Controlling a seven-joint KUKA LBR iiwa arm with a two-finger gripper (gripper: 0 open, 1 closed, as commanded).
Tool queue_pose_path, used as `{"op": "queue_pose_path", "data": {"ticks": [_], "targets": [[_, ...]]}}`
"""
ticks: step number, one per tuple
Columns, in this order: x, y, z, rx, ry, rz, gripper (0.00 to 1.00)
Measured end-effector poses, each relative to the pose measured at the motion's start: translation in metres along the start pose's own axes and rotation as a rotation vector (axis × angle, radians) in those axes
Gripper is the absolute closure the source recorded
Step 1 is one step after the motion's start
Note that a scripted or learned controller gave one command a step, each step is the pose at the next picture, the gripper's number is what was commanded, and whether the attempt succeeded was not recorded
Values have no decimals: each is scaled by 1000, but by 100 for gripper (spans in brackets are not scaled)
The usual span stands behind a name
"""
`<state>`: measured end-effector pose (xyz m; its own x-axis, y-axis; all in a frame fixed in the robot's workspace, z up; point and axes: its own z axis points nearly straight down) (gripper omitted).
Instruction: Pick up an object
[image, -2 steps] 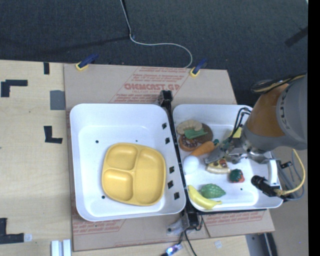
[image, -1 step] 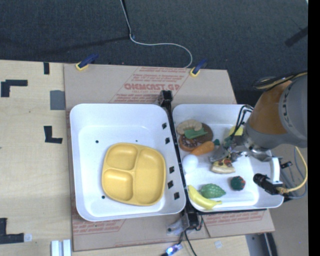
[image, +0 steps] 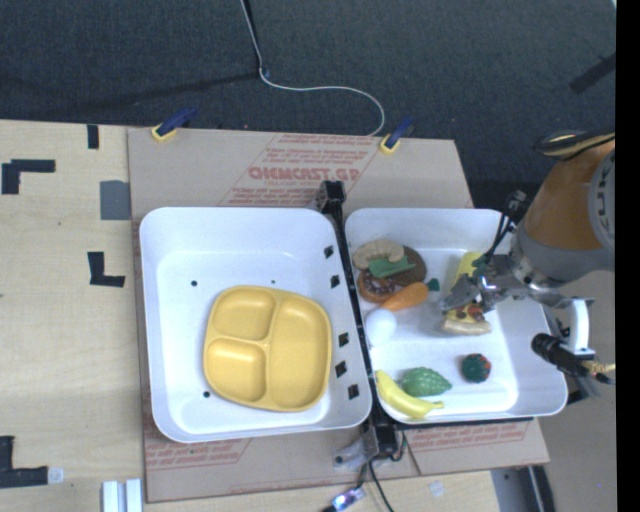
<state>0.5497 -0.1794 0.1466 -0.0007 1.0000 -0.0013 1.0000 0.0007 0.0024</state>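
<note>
Left bin (image: 165, 330) holds a yellow divided plate (image: 268, 346). Right bin (image: 520, 400) has the toys: burger (image: 390, 268), carrot (image: 408, 296), white egg (image: 380, 325), banana (image: 402, 400), green piece (image: 425, 380), dark berry (image: 476, 367). Gripper (image: 470, 298) sits over a pizza-slice toy (image: 466, 320); grip state: cannot tell. Best move: center on the slice, descend straight, close fully before lifting.

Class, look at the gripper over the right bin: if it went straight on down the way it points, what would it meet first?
Most likely the pizza-slice toy lying right below the gripper in the right bin, though depth is hard to judge from this slanted view.
</note>
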Motion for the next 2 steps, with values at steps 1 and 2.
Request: {"op": "queue_pose_path", "data": {"ticks": [1,2], "targets": [[-8,2,-46,-1,0,0,100],[-7,3,-80,0,1,-1,100]]}}
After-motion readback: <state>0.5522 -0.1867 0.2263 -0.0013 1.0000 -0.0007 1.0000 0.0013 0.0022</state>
